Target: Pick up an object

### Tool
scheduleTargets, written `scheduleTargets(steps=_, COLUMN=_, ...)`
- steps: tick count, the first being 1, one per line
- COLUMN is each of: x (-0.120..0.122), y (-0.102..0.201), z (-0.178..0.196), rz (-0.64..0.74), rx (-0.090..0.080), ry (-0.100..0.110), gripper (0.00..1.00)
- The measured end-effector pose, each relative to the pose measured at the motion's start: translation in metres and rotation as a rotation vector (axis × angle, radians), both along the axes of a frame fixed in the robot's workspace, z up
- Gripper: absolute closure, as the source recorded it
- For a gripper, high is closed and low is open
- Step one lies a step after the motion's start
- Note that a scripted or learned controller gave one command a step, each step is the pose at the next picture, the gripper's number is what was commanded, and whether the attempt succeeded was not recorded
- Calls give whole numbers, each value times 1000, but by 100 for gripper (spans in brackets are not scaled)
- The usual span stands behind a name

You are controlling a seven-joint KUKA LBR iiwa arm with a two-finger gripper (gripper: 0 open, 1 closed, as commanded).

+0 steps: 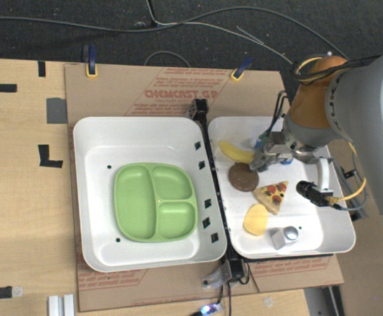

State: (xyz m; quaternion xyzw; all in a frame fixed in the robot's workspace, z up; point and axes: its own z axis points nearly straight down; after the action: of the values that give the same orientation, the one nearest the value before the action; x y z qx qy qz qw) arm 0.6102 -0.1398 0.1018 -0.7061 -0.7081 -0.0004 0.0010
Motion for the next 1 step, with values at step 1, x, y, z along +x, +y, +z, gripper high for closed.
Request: scheduleTargets(steps=1, x=-4, y=10, z=52, rz=0, rx=-2, ry=-3, gripper=100)
